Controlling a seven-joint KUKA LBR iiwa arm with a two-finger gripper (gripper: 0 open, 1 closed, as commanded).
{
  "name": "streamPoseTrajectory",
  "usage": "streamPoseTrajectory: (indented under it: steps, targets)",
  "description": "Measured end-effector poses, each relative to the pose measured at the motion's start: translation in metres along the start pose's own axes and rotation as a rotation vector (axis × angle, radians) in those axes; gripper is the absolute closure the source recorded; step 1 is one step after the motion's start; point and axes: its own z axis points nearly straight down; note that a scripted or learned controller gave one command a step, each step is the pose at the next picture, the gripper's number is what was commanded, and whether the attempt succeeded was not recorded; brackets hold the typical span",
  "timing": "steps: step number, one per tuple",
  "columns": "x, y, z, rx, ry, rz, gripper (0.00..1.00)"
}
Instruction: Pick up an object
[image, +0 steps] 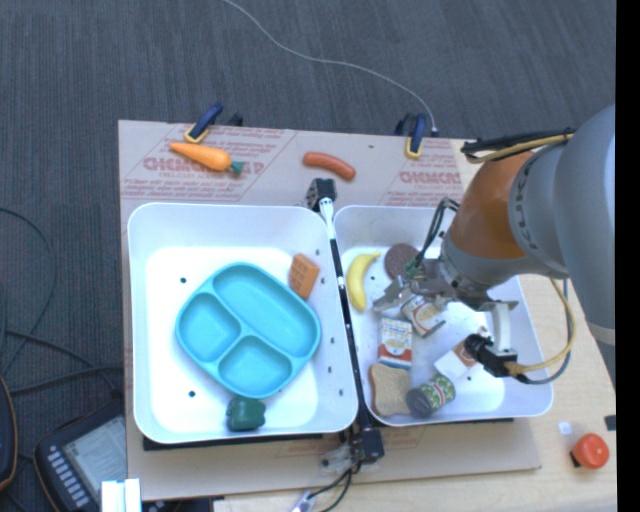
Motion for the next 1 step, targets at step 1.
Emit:
streamPoseTrajectory:
  steps: [1]
  targets:
    - [0.0000,0.0013,-0.0110,-0.003,0.000,0.000,1.00]
